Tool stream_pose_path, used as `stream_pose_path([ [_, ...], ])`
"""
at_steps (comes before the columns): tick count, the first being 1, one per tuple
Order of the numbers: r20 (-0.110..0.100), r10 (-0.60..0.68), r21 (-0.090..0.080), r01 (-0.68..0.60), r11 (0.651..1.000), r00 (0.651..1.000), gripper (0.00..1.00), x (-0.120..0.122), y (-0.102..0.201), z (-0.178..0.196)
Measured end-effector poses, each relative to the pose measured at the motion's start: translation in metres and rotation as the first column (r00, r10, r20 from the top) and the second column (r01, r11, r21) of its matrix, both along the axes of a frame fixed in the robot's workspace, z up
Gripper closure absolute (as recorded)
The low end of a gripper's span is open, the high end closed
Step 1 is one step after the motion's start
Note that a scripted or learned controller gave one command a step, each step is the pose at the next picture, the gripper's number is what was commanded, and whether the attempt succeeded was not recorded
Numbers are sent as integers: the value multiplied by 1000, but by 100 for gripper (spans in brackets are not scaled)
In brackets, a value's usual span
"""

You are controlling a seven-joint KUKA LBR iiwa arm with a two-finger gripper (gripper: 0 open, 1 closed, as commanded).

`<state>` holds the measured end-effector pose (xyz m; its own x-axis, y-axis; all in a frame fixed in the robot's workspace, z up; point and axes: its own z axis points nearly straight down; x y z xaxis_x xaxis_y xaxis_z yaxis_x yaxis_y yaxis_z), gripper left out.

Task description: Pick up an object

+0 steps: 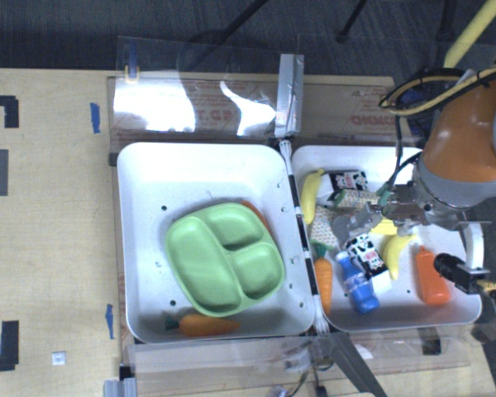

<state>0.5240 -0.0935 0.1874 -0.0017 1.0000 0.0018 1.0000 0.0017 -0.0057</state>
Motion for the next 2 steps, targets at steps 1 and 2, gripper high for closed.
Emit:
stream_pose_path([
  [1, 4, 20, -1, -20, 1000, 1000, 0, 15, -28, -94],
  [2, 5, 17, -2, -17, 1000, 1000, 100, 15, -29, -85],
])
